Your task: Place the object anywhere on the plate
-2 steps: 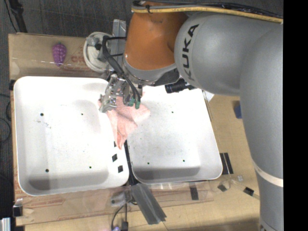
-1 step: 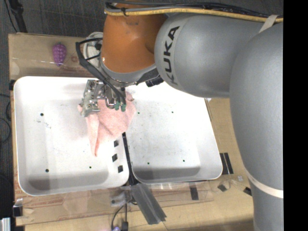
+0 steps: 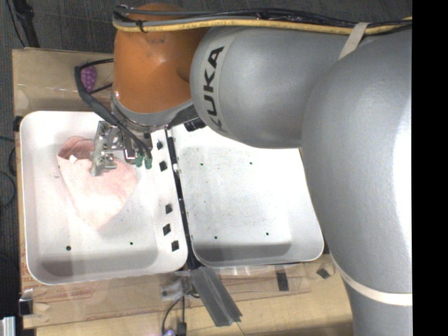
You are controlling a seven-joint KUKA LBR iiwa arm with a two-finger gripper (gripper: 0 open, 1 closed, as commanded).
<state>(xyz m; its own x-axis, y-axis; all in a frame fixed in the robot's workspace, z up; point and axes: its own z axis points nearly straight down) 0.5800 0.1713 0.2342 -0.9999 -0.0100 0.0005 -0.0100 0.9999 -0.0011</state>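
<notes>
Risk: the gripper (image 3: 112, 152) hangs low over the plate (image 3: 101, 187) near its upper edge, and I see no object between the fingers; if it came in with nothing, the placing step would do nothing at all
Cause: I'd guess a missed pick, or a thing too small or too pale to catch against the pink
Second risk: the fingers look close to the plate surface, so a further drop could press on or shove the plate toward the bin (image 3: 42, 257) wall
Third risk: the big grey arm (image 3: 280, 82) and its orange band (image 3: 150, 61) cover much of the scene from above, so anything lying under them can't be checked
Gripper: metal fingers pointing down, tips seemingly set a little apart, though it's too fine to tell whether they are parted or closed; no item visible in them
Contact: whether the tips touch the plate I can't say
Plate: pink, lying flat in the left bin, spreading below and to both sides of the gripper
Object: I can't pick out any separate item on the plate or near the fingers
Right bin (image 3: 245, 208): off to the gripper's right, past the divider
</notes>
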